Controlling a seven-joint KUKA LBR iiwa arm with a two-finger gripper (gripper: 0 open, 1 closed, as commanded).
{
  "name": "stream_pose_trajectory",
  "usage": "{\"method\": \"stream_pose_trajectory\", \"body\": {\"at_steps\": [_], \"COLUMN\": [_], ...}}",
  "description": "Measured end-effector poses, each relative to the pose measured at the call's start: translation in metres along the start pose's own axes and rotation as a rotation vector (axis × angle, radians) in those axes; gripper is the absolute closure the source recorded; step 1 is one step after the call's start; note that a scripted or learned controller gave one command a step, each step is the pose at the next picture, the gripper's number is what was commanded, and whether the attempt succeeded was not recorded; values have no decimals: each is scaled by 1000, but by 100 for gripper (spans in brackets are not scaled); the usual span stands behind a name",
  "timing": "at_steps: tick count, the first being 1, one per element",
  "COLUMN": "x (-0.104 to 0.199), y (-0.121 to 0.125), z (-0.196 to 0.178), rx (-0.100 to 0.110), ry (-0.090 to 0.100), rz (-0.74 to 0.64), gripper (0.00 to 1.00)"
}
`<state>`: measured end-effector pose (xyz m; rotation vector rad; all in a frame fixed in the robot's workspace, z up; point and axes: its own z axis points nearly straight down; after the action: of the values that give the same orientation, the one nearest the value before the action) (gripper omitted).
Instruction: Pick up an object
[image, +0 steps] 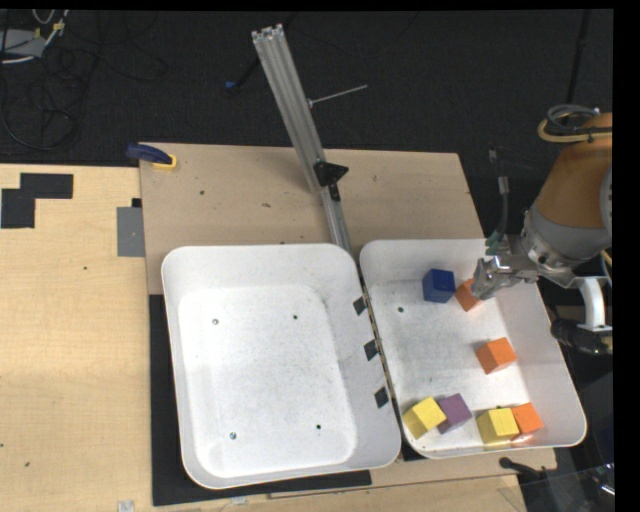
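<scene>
Two bins sit side by side on the bench (250, 200); the right bin (560, 400) holds blocks, most clustered lower right (480, 415).

Light wooden bench (70, 330) across the frame, with a raised board (400, 195) at upper centre. On it, two shallow white bins side by side: left bin (195, 275) lower centre, right bin (540, 325) lower right. Black patches (35, 195) and a grey one (129, 230) at far left.
</scene>
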<state>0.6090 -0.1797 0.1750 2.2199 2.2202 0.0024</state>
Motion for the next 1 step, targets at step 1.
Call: {"method": "stream_pose_trajectory", "body": {"at_steps": [1], "x": [-1], "y": [1], "z": [-39], "rx": [0], "ry": [-1], "rz": [0], "gripper": [100]}}
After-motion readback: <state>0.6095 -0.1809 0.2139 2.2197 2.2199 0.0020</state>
